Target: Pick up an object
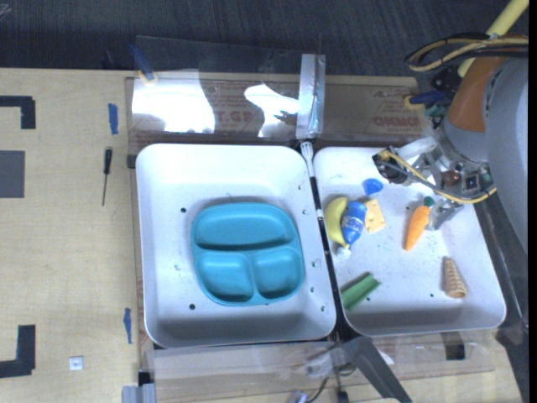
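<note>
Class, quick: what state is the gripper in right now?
Gripper: cannot be told; it sits above the right bin near the carrot.

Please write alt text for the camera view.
A grey arm's gripper hovers above an orange carrot in the right bin, beside a banana, green piece and cone. The left bin holds a blue divided tray.

The arm (503, 99) is cut off by the right edge, its tool (436, 196) partly hidden among cables.

Grey arm (503, 107) bent low, claw (436, 204) down
</note>
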`<control>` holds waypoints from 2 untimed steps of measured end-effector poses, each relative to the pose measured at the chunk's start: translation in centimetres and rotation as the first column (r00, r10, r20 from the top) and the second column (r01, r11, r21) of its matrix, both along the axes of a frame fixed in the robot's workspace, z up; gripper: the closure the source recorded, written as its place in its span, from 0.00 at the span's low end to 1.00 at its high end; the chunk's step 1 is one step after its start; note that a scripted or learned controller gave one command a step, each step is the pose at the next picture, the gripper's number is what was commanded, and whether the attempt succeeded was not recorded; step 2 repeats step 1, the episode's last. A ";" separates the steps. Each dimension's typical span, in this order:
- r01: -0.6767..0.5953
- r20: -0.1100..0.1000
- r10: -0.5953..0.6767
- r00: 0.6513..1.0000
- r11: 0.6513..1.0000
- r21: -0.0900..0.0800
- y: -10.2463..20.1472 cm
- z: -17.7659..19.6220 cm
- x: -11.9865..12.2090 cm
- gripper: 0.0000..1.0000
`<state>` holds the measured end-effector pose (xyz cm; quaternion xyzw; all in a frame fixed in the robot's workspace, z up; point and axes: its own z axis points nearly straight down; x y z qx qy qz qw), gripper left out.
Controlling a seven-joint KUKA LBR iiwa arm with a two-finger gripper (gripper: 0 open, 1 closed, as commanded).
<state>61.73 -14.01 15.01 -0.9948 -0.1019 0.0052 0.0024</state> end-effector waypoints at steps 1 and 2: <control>-0.458 0.012 0.458 0.889 0.889 -0.005 0.0 7.2 3.7 0.00; -0.458 0.012 0.458 0.889 0.889 -0.005 0.0 7.2 3.7 0.00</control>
